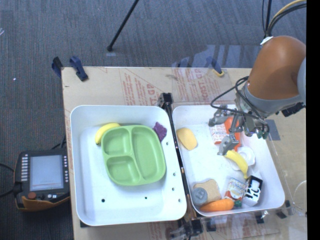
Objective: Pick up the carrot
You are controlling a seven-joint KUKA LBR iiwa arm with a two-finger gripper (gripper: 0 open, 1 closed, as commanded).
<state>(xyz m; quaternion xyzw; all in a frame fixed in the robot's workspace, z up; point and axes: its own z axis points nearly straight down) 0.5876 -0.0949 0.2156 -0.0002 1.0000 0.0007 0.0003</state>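
— Any writing readable? 
— Red print across the brown cardboard sheet (200, 81) under the bins, too faint and skewed to read. Small packets below the gripper with printing, also illegible.

— Surface and surroundings? 
— Two shallow white bins side by side: left bin (82, 184), right bin (272, 184). Dark ribbed carpet (30, 34) around the bench, a tripod leg (125, 19) behind, a handheld pendant with a screen (45, 176) on the floor far left.

— Gripper? 
— Gripper (235, 131) low over the right bin's back half, beneath the orange wrist dome. Cannot tell how the jaws stand; nothing seen between them.

— Carrot? 
— Carrot (217, 205), smooth, orange, tapered, lying flat against the front wall of the right bin, well apart from the jaws toward the front edge.

— Nearby shapes? 
— Curved yellow banana (237, 161) just in front of the jaws; pale rounded yellow piece (187, 139) to their left; tan bread slice (210, 189) beside the carrot. Glossy green divided plate (132, 154) in the left bin, a second banana (106, 131) and a purple item (160, 130) at its rim.
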